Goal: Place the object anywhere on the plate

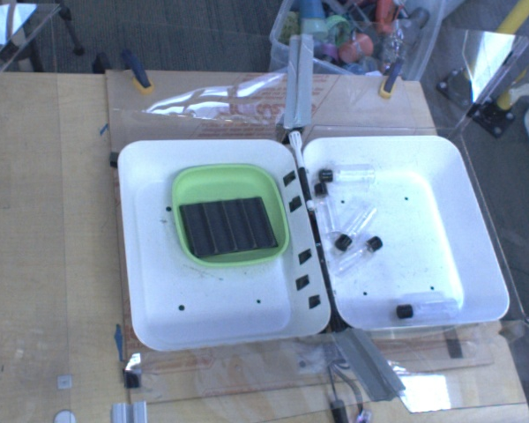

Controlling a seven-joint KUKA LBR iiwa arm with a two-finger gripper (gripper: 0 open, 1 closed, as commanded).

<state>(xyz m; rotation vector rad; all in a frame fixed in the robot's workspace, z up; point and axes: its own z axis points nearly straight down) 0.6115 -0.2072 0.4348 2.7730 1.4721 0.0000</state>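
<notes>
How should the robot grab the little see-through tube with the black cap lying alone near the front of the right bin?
Best guess: grip the clear tube across the middle of its body, coming straight down from above. It lies flat and roughly left to right on the right bin floor, so the fingers should close front to back across it. It sits close to the front wall, so room there looks tight.

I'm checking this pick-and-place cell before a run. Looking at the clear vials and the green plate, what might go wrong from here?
1. The clear vials with black caps are nearly see-through against the right bin, so a grasp may miss.
2. Three lie bunched together; closing on one could nudge the others.
3. The green plate already holds a dark ribbed block, leaving little bare surface, so a dropped vial might roll off.
</notes>
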